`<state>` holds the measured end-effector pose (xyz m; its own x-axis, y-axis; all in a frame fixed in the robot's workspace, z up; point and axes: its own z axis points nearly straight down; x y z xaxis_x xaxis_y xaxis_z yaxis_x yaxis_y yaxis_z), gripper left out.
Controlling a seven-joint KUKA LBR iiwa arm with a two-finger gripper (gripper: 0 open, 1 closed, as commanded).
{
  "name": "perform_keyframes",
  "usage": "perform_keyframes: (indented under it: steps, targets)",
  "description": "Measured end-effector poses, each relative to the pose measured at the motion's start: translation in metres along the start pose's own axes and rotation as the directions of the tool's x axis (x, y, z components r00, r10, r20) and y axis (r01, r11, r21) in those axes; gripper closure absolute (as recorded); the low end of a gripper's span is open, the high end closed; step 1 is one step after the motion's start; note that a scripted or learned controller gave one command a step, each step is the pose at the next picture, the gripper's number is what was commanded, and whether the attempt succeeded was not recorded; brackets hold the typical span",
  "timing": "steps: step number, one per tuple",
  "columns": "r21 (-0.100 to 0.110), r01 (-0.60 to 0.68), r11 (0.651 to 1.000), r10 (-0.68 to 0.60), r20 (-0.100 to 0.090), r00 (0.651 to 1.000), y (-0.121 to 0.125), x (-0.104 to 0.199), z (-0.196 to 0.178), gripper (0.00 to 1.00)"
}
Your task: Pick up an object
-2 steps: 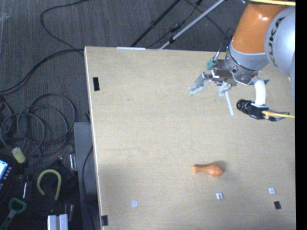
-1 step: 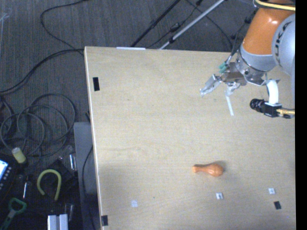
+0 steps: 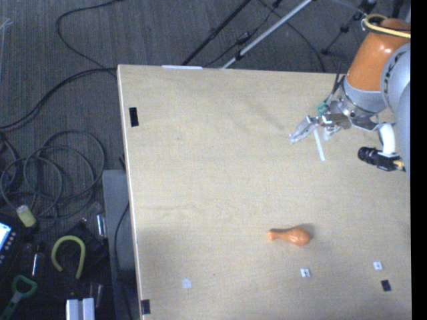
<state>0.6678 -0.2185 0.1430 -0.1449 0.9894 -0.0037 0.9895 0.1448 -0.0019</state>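
From my seat I see the fingers (image 3: 308, 133) spread apart with nothing between them, hanging above the tan table (image 3: 213, 179) at the end of the grey arm with its orange band (image 3: 373, 62). The only thing I can go for is a small orange gourd-shaped toy (image 3: 291, 236), lying on its side well below the fingers in the camera view and a little toward the table's left, well apart from them. So I judge the task barely begun (no grasp, no contact). What is left is everything: bring the fingers over the toy, lower around its thicker end, close, lift. A few small markers (image 3: 305, 272) lie beyond the toy, clear of my path.
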Motion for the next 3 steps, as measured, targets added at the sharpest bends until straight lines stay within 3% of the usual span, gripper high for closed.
perform_keyframes:
  steps: [1, 2, 3]
  targets:
    - [-0.002, 0.341, 0.94, -0.341, -0.001, 0.94, 0.001, -0.001, 0.059, 0.0]
    - [-0.005, 0.341, 0.94, -0.341, -0.001, 0.94, 0.002, 0.0, 0.049, 1.0]
    - [-0.004, 0.187, 0.982, -0.187, -0.004, 0.982, 0.007, 0.041, -0.026, 1.0]
